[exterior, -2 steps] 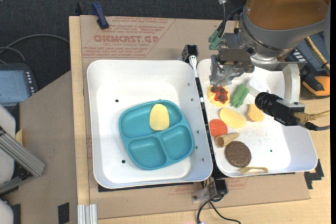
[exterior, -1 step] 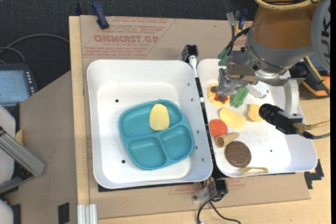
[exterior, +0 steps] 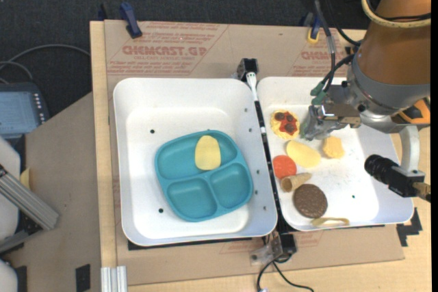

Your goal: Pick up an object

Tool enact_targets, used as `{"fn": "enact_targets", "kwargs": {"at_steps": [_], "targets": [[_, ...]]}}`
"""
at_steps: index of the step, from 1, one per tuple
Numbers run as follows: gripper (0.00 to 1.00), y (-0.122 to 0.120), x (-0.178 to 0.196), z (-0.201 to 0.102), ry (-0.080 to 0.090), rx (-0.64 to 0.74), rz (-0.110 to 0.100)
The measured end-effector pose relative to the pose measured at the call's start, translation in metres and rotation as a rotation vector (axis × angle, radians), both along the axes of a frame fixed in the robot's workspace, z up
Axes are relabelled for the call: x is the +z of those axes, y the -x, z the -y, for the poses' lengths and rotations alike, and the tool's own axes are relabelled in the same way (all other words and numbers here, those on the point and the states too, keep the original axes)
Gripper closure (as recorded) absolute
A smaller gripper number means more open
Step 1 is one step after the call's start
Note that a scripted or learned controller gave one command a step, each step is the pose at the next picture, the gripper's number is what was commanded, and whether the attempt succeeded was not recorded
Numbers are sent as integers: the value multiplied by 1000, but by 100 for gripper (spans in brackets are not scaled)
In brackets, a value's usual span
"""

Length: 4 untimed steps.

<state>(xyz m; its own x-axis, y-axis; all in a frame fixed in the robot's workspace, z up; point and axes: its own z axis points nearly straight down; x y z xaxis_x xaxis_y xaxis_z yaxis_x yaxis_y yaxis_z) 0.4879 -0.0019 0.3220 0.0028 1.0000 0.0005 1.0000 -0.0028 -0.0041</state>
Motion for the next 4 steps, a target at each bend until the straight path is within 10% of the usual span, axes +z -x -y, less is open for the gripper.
{"fn": "enact_targets", "kwargs": {"at_steps": [1, 2, 3, 4], "targets": [[100, -113, -60, -15, 2, 6, 9], [100, -7, 39, -31, 0, 5, 4], [100, -81, -79, -30, 2, 2, -4], [100, -68, 41, -74, -3, 9, 18]]}}
